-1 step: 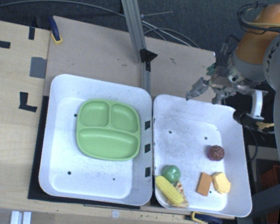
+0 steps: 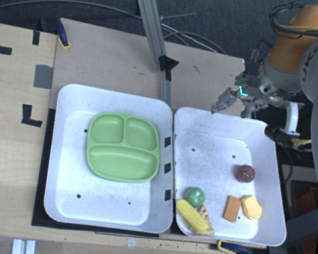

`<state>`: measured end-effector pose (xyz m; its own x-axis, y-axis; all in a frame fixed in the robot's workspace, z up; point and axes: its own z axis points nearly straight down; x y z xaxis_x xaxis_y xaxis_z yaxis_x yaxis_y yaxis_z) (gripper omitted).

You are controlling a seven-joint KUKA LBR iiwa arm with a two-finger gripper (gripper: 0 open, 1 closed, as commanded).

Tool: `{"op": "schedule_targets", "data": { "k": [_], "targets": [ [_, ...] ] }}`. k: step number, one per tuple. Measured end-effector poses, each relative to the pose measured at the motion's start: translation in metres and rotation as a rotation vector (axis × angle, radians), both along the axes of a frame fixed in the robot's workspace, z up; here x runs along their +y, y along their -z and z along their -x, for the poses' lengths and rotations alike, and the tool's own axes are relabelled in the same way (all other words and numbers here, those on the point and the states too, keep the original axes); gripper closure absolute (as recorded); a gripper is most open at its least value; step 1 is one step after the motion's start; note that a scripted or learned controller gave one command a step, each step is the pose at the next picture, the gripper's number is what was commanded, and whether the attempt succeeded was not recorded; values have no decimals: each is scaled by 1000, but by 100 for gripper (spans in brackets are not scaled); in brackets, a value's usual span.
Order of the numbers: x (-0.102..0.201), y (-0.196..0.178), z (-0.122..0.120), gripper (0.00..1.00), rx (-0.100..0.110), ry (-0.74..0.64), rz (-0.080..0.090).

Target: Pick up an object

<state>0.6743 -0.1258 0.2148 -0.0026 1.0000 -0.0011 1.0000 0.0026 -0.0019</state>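
Gripper: the gripper point(image 2: 233, 102) hangs over the far rim of the right bin point(image 2: 271, 170), fingers spread apart, nothing between them.
Candidates: all in the right bin, toward its near side: a dark ball point(image 2: 245, 173), an orange block point(image 2: 231, 209), a yellow piece point(image 2: 251, 207), a green ball point(image 2: 195, 196) and a corn cob point(image 2: 193, 217).
Ball: stands alone, well apart from the rest; looks light and hard, likely to roll if nudged; best taken across its middle.
Block and yellow piece: just beside each other, possibly touching; a grip on one may shift the other.
Corn and green ball: crowded in the near left corner, touching; the corn lies partly over the rim on a slant, so it looks awkward to close on.
Left bin: the left bin point(image 2: 68, 139) holds a green tray point(image 2: 124, 148); stiff and wide, judged too broad for the fingers.
Room: the far half of the right bin floor is bare, giving free descent; walls are low.
Hazard: a metal post point(image 2: 156, 28) rises beyond the bins, left of the gripper.
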Motion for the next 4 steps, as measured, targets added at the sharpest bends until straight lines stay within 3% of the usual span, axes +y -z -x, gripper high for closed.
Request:
{"op": "schedule_targets", "data": {
  "k": [2,3,4],
  "targets": [
    [13,114,1,0,7,1,1],
    [12,125,2,0,9,2,1],
    [12,115,3,100,10,1,2]
  ]
}}
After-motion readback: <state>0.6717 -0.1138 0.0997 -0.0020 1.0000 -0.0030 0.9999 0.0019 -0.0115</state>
